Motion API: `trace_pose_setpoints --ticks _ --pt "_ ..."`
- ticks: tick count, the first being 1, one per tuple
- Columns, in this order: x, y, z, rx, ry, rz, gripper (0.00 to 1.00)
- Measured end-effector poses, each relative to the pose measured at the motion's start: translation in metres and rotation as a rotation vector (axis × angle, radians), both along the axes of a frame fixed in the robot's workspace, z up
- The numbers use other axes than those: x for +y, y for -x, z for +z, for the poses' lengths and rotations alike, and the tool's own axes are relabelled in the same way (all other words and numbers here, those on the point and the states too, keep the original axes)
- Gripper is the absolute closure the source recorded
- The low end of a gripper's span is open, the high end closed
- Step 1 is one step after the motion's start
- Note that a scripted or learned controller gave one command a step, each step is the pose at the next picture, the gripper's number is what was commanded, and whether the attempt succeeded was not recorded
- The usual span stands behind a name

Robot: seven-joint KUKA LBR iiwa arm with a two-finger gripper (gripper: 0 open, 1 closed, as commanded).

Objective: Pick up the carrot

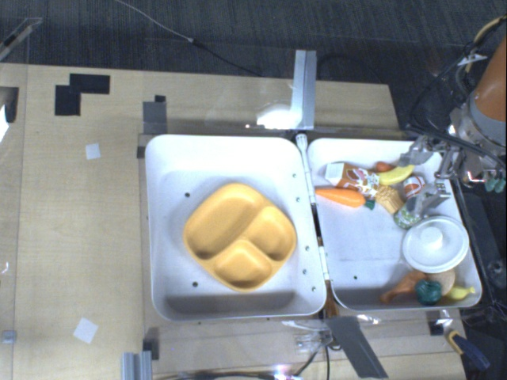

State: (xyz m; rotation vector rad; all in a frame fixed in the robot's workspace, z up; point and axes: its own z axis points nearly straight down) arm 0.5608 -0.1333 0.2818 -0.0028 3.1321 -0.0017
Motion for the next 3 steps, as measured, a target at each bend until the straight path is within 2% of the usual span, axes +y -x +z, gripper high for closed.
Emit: trace_pose_setpoints --ticks 1,2,3 --pt "0.025 0.057 -0.056 0.003 -0.003 -0.235 0.0" --pt "0.049 0.069 -0.191 -0.006 -0.005 -0.424 0.0" --pt "0.05 -0.035 -0.193 -0.003 -0.008 -0.742 0.0"
